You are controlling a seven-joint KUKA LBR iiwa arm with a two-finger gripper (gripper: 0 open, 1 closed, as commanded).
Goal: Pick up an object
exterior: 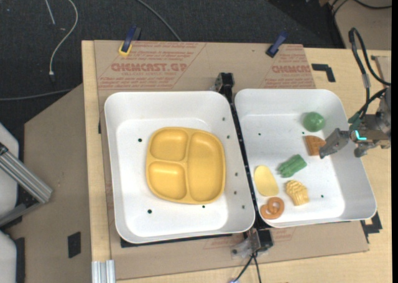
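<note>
Landmark: divided plate (186,165), lying in the left bin (121,151), roughly centred there.

Right bin (280,104) sits just right of the plate's bin, walls touching. All small items lie right of the plate: flat oval piece (265,180) nearest it; ring-shaped piece (272,208) just in front of that; ridged piece (298,193) beside the ring; lumpy piece (291,165) behind the ridged one; round ball (314,120) farthest back; wedge piece (314,145) just in front of the ball.

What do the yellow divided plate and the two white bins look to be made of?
The yellow divided plate looks like moulded plastic: uniform colour, rounded compartment ridges, soft satin sheen. The left bin and right bin look like thin formed white plastic, smooth and matte, with rounded corners and flared rims. Material is judged by look alone.
</note>
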